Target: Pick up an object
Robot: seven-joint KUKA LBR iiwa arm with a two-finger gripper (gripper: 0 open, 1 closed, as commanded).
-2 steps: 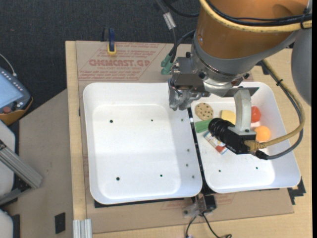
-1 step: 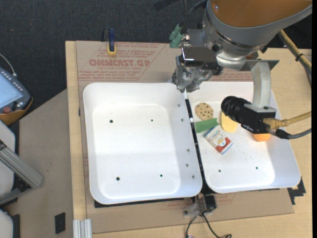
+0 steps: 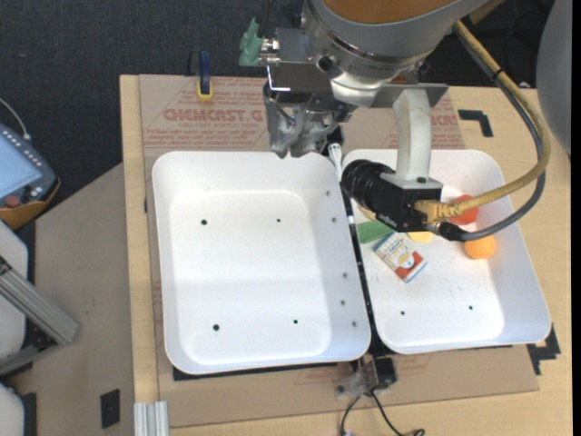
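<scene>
hovering over left bin's (image 3: 172, 243) far rim

two white bins (image 3: 182, 243), one orange ball (image 3: 481, 247)

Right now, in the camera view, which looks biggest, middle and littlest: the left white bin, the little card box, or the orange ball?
1. left white bin, by far the largest.
2. card box.
3. orange ball, partly hidden behind a cable, so box versus ball is close.

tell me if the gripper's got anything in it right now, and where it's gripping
Nothing is held. The gripper is at the far rim of the left bin, with nothing between its tips. The objects lie in the right bin.
</scene>
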